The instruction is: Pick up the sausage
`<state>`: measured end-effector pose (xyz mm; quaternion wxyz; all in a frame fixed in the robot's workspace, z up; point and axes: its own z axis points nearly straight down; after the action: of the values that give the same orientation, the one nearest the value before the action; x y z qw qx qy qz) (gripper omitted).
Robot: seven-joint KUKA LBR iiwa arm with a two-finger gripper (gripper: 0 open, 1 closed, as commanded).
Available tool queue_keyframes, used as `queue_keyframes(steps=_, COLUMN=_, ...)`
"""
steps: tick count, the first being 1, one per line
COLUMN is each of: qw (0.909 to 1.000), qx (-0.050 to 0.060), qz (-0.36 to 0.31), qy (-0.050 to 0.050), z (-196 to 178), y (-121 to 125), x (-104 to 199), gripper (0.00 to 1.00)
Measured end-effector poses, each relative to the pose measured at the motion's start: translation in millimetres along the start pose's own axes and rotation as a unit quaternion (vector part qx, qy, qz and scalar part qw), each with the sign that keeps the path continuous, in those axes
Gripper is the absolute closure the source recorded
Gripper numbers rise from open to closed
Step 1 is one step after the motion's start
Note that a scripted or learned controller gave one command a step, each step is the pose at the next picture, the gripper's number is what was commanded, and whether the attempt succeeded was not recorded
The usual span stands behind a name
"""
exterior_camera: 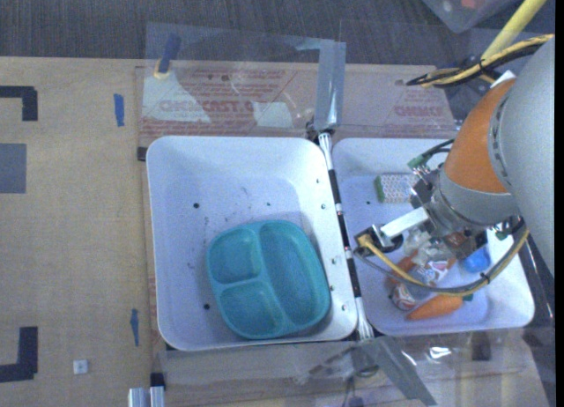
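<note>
My arm reaches over the right bin (511, 313), its orange-banded wrist (476, 154) above the bin's middle. The gripper (423, 254) points down into a cluster of small items near the bin's front, and the wrist and cables hide most of it. A short reddish-brown piece (402, 294), which may be the sausage, lies just below and left of the gripper, next to an orange carrot (434, 307). I cannot tell whether the gripper touches any of them.
A teal divided plate (267, 278) sits at the front of the left bin (176, 185). The right bin also holds a green patterned item (392, 187) at the back and a blue item (477, 260) under the arm. A yellow cable (388, 255) loops beside the gripper.
</note>
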<state>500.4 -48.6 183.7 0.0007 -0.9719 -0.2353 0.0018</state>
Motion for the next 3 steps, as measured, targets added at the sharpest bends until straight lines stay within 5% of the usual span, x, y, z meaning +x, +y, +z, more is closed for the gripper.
queue_keyframes(steps=1, qw=1.0, qx=0.0, qz=0.003, qy=0.0, z=-0.4, y=32.4, x=38.6, gripper=1.0)
queue_keyframes(steps=2, qw=0.9985, qx=-0.001, qz=-0.054, qy=0.0, z=-7.2, y=90.4, x=2.2, gripper=1.0)
queue_keyframes(steps=3, qw=0.9446, qx=0.0, qz=-0.328, qy=0.001, z=20.8, y=93.5, x=-14.9, gripper=1.0)
